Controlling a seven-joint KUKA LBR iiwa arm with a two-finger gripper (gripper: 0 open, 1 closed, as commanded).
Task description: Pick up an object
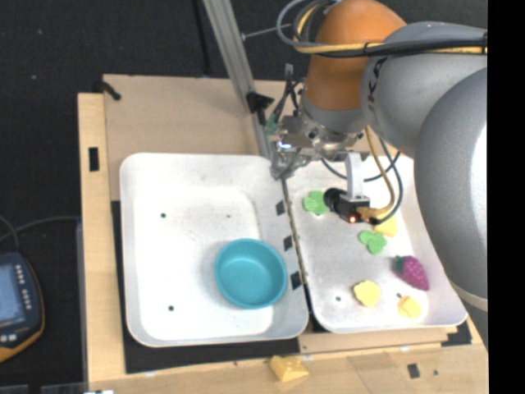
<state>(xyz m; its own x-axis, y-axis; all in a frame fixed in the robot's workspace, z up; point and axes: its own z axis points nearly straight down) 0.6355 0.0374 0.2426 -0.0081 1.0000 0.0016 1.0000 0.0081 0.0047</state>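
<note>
The grey arm [443,138] is reached in from the right and bent down over the far side of the bins, its orange band [353,48] uppermost. The tool [283,161] is hung over the far end of the seam between the two bins; whether it is wide or narrow cannot be told, since it is seen from above among cables; nothing is seen held in it.

The worktop [180,113] is laid with the left bin [189,203] and the right bin [332,257] touching side by side, presumably so that both are kept within one reach.

In the left bin a teal bowl [250,273] is set upright and alone, near the seam and towards the front.

The right bin is strewn with small toy pieces, kept apart from one another, which is judged to leave room for a grasp: purple grapes [413,272] by the right wall; a yellow piece [367,293] near the front; a green piece [315,203] nearest the tool, and so judged the likeliest pick.

A yellow scrap [287,369] is left on the worktop before the bins.
</note>
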